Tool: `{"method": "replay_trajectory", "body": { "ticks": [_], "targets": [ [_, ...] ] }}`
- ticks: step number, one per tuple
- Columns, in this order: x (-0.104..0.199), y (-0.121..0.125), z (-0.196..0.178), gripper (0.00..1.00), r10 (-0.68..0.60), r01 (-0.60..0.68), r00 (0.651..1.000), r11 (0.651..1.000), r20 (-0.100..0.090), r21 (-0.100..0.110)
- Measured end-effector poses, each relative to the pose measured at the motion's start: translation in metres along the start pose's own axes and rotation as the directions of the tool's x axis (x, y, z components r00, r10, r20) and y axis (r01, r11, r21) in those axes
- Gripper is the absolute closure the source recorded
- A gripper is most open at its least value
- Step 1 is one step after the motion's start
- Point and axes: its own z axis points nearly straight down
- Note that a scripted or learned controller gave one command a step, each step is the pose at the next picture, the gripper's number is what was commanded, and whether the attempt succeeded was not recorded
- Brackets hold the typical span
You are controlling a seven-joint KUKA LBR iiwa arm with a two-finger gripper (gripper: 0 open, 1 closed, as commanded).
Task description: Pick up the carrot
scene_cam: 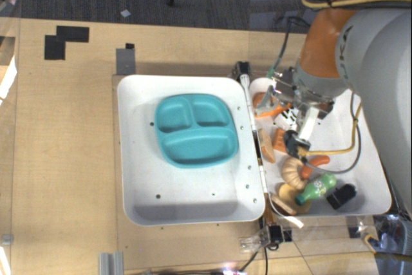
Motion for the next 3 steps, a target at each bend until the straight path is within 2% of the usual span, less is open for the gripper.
{"method": "replay_trajectory", "body": {
  "ticks": [1, 2, 3],
  "targets": [
    [-0.01, 0.051, 0.003, 0.0, 0.173, -0.173, 0.985, 0.985, 0.007, 0.001],
    [-0.049, 0.073, 0.099, 0.0, 0.298, -0.298, 0.955, 0.955, 0.014, -0.002],
    [-0.042, 0.077, 0.082, 1.0, 0.282, -0.282, 0.959, 0.959, 0.002, -0.013]
  ]
}}
